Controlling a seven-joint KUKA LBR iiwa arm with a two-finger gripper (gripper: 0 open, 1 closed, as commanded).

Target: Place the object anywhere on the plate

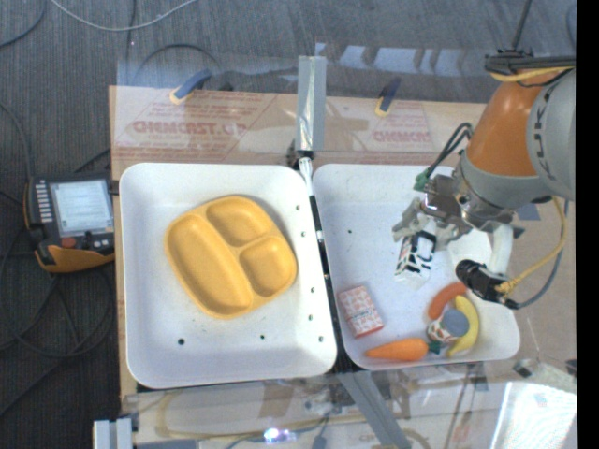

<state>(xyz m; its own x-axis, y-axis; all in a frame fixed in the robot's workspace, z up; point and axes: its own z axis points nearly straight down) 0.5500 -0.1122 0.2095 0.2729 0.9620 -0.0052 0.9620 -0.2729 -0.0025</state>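
Observation:
A yellow plate (232, 253) with three compartments lies in the left bin (145, 288), slightly left of its middle. My gripper (416, 253) hangs low over the right bin (360, 199), right of its centre, with a white and black piece at its tip. I cannot tell whether that piece belongs to the gripper or is an object. Loose objects lie along the right bin's front: a small pink box (360, 309), an orange carrot (398, 350), and a cluster (456, 324) of yellow, grey and orange toy pieces in the front right corner.
A raised divider (321, 251) runs between the two bins. The grey arm with its orange band (510, 148) comes in over the right bin's far right side, and cables (524, 279) trail beside it. A handheld pendant (70, 218) lies left of the bench.

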